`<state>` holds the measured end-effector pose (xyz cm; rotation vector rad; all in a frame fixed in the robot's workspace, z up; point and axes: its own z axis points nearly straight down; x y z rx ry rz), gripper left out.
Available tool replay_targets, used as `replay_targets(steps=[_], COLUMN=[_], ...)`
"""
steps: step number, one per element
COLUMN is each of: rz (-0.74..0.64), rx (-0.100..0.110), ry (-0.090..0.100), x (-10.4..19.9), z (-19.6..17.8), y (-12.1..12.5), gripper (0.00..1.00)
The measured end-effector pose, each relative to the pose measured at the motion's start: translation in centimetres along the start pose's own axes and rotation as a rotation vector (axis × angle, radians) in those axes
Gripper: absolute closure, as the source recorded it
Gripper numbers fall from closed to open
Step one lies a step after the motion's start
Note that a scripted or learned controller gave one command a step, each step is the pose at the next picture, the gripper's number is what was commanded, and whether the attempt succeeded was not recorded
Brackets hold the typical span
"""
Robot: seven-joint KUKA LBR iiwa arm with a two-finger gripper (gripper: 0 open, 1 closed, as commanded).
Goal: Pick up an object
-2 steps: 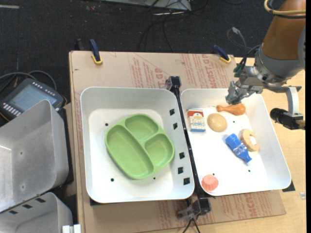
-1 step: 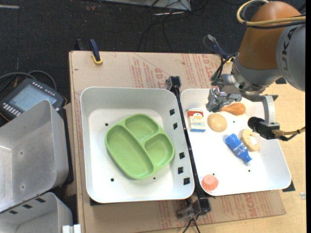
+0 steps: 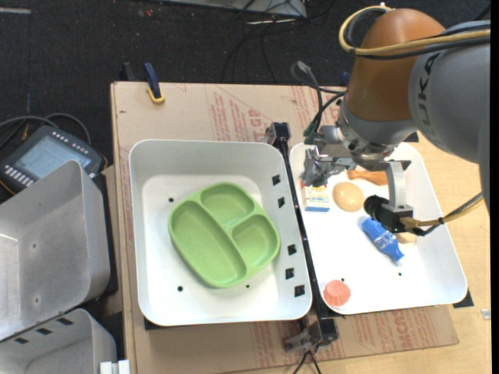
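Observation:
My gripper hangs low over the far left part of the right bin, under the grey arm with its orange band. Just in front of it lies a small white box with blue and yellow print; whether the two touch I cannot tell. A tan egg-shaped object rests to the right of the box. An orange piece pokes out from beneath the wrist. A blue wrapped item sits in the bin's middle, and a pink round object is near the front left corner.
The left bin holds a green divided plate. A black divider with clips runs between the bins. Grey metal containers stand at the far left, and cables cross the dark floor behind the bench.

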<state>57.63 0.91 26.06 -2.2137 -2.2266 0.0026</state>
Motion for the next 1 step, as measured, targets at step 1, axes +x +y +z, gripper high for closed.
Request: replay_targets(steps=[1], rz=[-0.001], rx=[0.001], ry=[0.0], x=[5.18], z=[1.81], y=[-1.72], gripper=[1.0])
